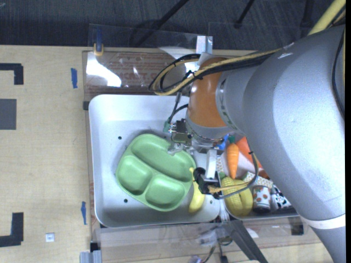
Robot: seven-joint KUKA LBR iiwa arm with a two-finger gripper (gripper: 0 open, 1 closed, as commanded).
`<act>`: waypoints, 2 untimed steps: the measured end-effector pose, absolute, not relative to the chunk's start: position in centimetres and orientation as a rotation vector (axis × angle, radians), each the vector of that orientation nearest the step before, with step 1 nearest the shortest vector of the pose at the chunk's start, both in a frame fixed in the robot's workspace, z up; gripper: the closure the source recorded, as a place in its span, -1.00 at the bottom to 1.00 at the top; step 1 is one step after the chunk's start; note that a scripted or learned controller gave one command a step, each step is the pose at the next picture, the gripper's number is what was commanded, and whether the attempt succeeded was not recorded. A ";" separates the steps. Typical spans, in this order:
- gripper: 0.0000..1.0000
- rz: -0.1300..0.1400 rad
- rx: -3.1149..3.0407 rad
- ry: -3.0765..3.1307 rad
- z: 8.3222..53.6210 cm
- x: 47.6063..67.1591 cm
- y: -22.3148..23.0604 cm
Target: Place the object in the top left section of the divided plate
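Observation:
A green divided plate (155, 171) lies tilted in the left white bin (107, 125), with three hollow sections and nothing in them. My gripper (176, 141) hangs below the orange wrist band, right over the plate's upper right rim. A small yellow object (196, 200), perhaps a banana, lies against the plate's lower right edge, under black cabling. The arm hides whatever is directly beneath the wrist.
The right bin holds an orange carrot (233, 160), a yellow corn cob (239, 200) and a black-and-white patterned cup (270, 199), mostly under the arm. A clear plastic wall (142, 64) stands behind the left bin. Bare bin floor lies left of the plate.

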State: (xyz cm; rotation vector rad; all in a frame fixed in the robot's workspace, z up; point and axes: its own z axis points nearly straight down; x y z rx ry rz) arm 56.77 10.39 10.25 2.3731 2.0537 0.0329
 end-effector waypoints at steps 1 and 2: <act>1.00 0.013 2.094 2.338 18.8 55.2 1.8; 1.00 -0.002 2.101 2.337 18.3 54.9 9.3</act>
